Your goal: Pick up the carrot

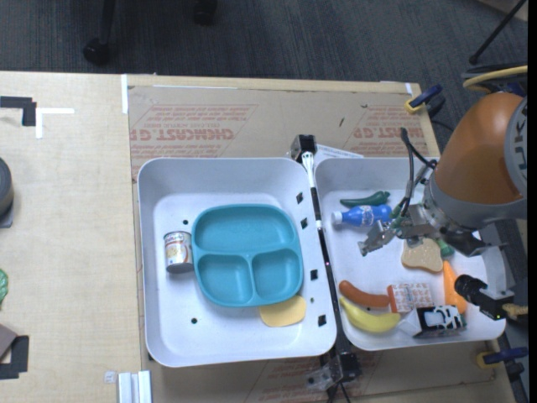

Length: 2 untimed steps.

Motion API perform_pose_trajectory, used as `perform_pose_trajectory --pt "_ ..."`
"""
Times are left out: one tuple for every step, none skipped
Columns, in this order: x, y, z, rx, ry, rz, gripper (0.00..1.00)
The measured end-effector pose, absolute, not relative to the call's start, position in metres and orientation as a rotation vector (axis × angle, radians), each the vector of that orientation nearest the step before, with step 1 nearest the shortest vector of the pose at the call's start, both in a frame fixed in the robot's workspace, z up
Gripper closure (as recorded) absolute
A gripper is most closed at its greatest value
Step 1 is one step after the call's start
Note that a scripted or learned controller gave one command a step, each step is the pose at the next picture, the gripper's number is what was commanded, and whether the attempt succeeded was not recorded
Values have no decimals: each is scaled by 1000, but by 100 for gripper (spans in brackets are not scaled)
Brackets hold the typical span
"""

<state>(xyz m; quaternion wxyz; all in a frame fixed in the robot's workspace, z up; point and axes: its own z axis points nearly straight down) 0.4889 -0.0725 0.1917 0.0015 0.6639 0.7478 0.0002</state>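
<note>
The hand (382, 235), fingers spread, hovers left of the carrot (453, 284); closing here risks snagging the bread slice (422, 257) instead.

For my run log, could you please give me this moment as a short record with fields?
target: orange carrot, right white bin, near the right wall
tool: two-finger metal tool over the right bin, left of the carrot, nothing seen between its fingers
neighbours: tan bread slice, yellow banana, blue plastic bottle
left bin: teal divided plate, small tin can
</note>
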Motion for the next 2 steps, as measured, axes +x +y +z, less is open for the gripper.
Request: perform_pose_trajectory --pt "478 -132 180 1929 2480 -2 0" --pt "478 -179 112 2078 2356 -1 0"
